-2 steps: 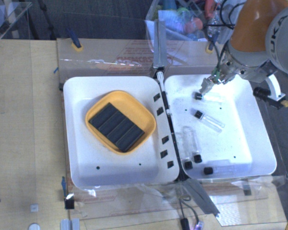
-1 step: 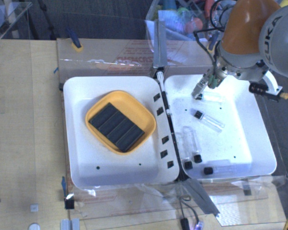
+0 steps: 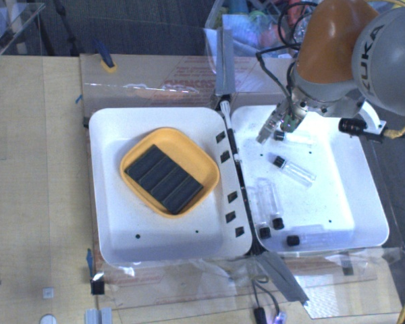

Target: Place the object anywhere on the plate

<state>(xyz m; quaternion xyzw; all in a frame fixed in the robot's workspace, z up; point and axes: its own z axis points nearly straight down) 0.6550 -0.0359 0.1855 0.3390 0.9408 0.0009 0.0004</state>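
Two-finger metal gripper (opening: cannot tell) hovers near right white bin's back-left corner; dark ribbed rectangular block lies on square yellow plate.

My arm: grey, orange band. Plate: yellow. Slab on it: dark, ribbed. Bins: white.

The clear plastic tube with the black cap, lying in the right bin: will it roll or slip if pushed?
The clear plastic tube with the black cap lies flat and looks round, so it probably rolls sideways. Its smooth, glossy wall may slip in the fingers. It looks thin and light, likely skidding on the right white bin.
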